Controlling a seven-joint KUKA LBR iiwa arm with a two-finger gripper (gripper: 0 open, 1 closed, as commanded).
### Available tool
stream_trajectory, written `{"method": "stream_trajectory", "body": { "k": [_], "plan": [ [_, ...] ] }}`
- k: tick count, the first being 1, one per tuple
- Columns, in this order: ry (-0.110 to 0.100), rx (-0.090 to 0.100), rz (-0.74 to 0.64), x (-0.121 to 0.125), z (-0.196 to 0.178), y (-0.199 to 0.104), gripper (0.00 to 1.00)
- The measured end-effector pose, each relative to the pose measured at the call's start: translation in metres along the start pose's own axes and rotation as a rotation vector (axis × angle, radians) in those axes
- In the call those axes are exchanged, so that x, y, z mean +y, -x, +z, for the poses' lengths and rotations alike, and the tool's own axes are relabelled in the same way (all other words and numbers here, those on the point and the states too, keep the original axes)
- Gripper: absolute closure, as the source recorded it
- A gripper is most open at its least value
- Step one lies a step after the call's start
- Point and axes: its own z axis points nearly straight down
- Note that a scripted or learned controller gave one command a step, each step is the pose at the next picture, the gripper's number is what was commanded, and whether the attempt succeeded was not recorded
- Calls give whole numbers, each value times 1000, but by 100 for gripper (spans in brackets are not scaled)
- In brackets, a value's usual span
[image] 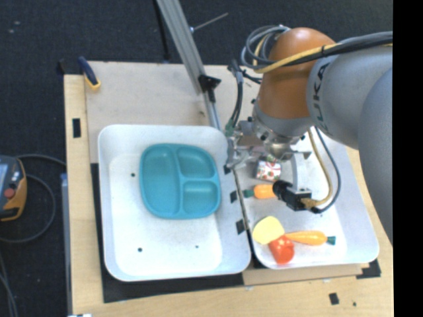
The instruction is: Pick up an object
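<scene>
The arm (344, 78) enters from the right and covers most of the right bin's (360, 233) upper half. Its orange wrist band (291, 71) sits above the pincer (261, 152), which hangs over the right bin close to the divide between the bins. The pincer's fingers are lost in wrist hardware and cables; whether they are open or closed cannot be told, and no object is seen between them.

Just below the pincer lies a small red-and-white object (268, 171), partly hidden and too blurred to identify. Beneath it an orange piece (264, 191) touches a black fitting (291, 195) on a cable. Near the bin's front edge lie a yellow piece (268, 229), a red piece (282, 250) touching it, and a carrot-like item (309, 238) beside them.

The left bin (125, 249) holds a teal divided plate (180, 180), fully visible. A metal rail (184, 41) runs diagonally from the top edge to the bins and is cut off at the top. The tabletop (132, 94) is bare wood behind the bins.
</scene>
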Motion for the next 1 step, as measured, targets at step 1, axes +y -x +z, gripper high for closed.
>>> {"method": "stream_trajectory", "body": {
  "k": [1],
  "plan": [
    [0, 0, -1, -34, 1, -51, 100]
  ]
}}
